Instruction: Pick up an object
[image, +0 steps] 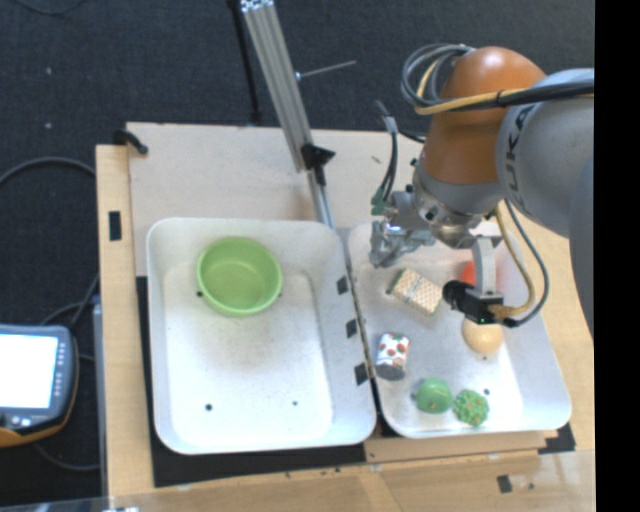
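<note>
Tan block (415, 291) with a pale criss-cross waffle pattern, roughly rectangular, lying flat and slightly skewed in the upper part of the right bin (525, 385), close to the divider between the bins. Untouched, resting on the bin floor. Gripper (385, 245) just up-left of the block, near its corner, hanging low over the bin's top-left area; open or closed cannot be told at this angle, metal parts overlapping. Nothing seen held. Grey arm (545, 150) with orange band reaching in from the right, cables looping over the wrist and down along the bin's right side. Small orange-red object (467, 271) just right of the block, partly hidden by a black fitting. Pale yellow egg-shaped object (482, 337) lower right of the block, apart from it. Small red, white and dark object (392, 355) below the block, beside the divider. Smooth green ball (433, 396) and bumpy green ball (470, 407) side by side near the bin's front edge. Left bin (250, 400) holding a light green bowl (239, 277), upright, in its upper-left part. Aluminium post (285, 90) slanting down to the bench (200, 170) behind the bins. Screen pendant (30, 380) off the bench at far left.
</note>
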